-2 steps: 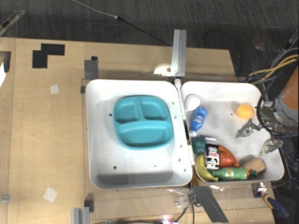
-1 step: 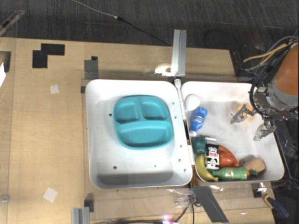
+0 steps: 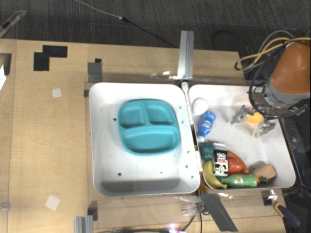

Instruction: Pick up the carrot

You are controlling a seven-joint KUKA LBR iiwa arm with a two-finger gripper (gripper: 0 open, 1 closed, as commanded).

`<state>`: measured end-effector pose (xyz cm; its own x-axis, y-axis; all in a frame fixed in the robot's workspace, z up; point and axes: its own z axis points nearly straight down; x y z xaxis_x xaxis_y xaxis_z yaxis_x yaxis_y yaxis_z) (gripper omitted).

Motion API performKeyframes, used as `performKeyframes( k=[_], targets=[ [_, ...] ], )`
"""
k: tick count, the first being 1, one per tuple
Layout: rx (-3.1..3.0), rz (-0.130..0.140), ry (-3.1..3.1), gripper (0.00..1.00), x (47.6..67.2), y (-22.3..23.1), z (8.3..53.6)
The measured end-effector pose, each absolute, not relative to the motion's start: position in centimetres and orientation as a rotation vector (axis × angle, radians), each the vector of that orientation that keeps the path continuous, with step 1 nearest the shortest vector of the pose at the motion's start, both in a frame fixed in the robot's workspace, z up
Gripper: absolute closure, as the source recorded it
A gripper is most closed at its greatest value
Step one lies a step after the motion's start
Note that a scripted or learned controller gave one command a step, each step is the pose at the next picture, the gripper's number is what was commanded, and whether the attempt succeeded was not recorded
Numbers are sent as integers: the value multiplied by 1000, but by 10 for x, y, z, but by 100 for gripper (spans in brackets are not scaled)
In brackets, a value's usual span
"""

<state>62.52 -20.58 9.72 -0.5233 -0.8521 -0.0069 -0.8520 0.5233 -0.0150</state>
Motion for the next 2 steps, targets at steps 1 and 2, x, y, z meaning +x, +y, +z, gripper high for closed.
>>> performKeyframes(
  k=[1,2],
  targets=[
    [-1452,-17,2767,0,641,-206,92],
    [-1640,-21,2664,0,632,-207,91]
  ],
)
